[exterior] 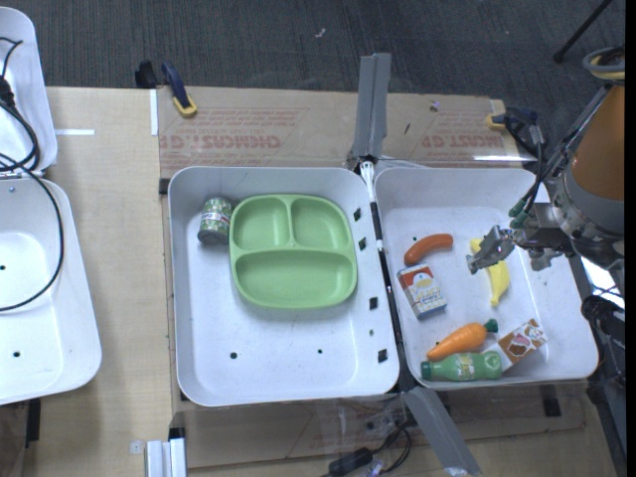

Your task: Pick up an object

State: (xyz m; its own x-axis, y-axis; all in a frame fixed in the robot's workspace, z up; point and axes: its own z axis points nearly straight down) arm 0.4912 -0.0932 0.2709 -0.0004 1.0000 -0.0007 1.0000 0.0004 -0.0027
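Observation:
My gripper (515, 253) hangs over the right bin (397, 207), reaching in from the right, with its two fingers spread open and nothing between them. A yellow banana (498, 283) lies just below and slightly left of the fingertips. An orange-red sausage (427, 247) lies left of the gripper, with a small white and red carton (422, 292) beneath it. Nearer the front edge are an orange carrot (462, 340), a green bottle (463, 368) on its side and a brown snack packet (524, 340).
The left bin (199, 346) holds a green divided plate (293, 250) and a small can (214, 220) at its back left. A grey divider post (373, 107) stands between the bins at the back. White fixtures with black cables (30, 266) sit far left.

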